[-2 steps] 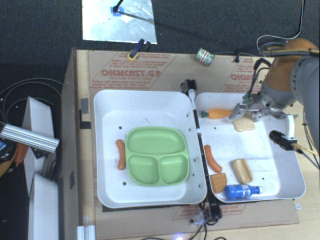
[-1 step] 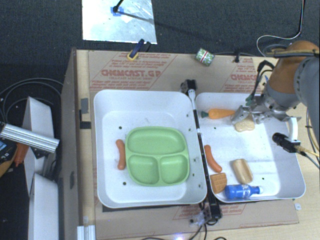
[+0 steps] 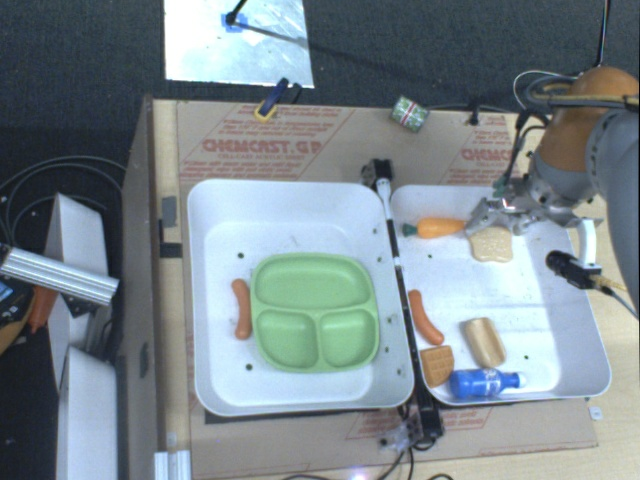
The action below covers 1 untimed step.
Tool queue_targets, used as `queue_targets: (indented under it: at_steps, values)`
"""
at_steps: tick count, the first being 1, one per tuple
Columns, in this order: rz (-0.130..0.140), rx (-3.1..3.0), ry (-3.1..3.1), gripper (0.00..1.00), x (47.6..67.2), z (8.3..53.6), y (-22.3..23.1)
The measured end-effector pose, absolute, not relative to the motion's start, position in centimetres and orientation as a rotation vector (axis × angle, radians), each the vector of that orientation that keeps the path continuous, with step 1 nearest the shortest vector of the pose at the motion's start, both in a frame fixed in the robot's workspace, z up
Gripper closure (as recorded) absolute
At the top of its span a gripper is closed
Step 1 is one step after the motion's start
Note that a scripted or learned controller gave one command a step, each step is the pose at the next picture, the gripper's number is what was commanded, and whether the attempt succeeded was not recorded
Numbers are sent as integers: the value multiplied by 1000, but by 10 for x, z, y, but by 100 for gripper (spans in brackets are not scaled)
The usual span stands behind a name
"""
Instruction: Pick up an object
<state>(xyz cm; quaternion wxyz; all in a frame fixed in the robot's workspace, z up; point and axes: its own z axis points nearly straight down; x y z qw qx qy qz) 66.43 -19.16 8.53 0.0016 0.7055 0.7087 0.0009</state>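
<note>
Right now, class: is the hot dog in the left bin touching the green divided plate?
Apart. The camera view shows a thin strip of white bin floor between the hot dog and the green divided plate.

1. A green three-compartment plastic plate (image 3: 316, 309) is lying in the left white bin (image 3: 215, 218), with an orange sausage (image 3: 241, 309) just left of it.
2. In the right white bin (image 3: 585, 353), an orange carrot (image 3: 440, 228) is lying at the back, a pale bread slice (image 3: 491, 244) just right of it.
3. A blue plastic bottle (image 3: 484, 382) is lying at the front, behind it a tan bread roll (image 3: 484, 342).
</note>
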Motion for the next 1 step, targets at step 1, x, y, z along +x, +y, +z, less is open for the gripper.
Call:
queue_targets:
  at_steps: [1]
  values:
    - [5, 2208, 2225, 100, 666, 97, -192]
